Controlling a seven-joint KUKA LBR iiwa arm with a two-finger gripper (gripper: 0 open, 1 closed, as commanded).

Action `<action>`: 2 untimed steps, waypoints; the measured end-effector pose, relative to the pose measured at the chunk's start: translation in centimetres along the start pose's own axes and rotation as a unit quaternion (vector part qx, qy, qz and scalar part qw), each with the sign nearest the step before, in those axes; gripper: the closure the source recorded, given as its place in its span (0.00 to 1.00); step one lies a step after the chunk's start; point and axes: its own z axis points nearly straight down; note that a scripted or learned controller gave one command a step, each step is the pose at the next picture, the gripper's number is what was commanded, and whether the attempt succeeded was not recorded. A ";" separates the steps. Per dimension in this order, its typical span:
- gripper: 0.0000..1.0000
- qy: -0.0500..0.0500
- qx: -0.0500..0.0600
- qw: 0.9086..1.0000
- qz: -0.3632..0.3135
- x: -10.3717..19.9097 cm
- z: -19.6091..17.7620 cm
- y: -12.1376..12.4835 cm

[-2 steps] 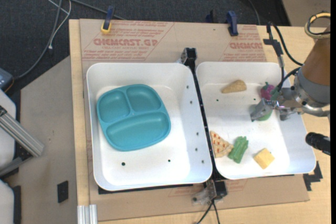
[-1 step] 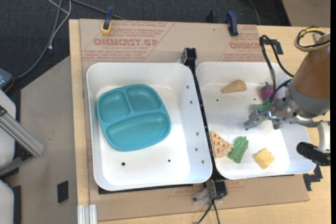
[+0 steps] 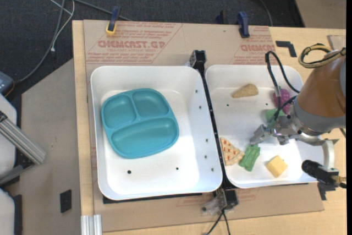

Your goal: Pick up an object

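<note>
The right bin [image 3: 234,176] holds several small objects: a tan bread-like piece [image 3: 245,91], a purple item [image 3: 283,98], a small green piece [image 3: 270,115], a pizza slice [image 3: 230,151], a green pickle-like piece [image 3: 250,157] and a yellow cheese block [image 3: 276,165]. My gripper [image 3: 270,134] hangs low in the middle of this bin. It is just above the green pickle-like piece and left of the arm's grey wrist. The small green piece sits right behind it, partly hidden by the wrist. I see nothing held in it.
In the left bin [image 3: 104,173] lies a teal divided plate [image 3: 140,123]. A black divider clamp [image 3: 198,58] sits between the bins at the back. A black cable [image 3: 275,71] loops over the right bin's far side. Blue clamps [image 3: 114,18] hold the cardboard base.
</note>
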 end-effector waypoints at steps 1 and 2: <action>0.00 0.000 -0.001 1.000 0.000 0.1 2.5 0.0; 1.00 0.000 -0.003 1.000 0.000 0.0 1.3 0.1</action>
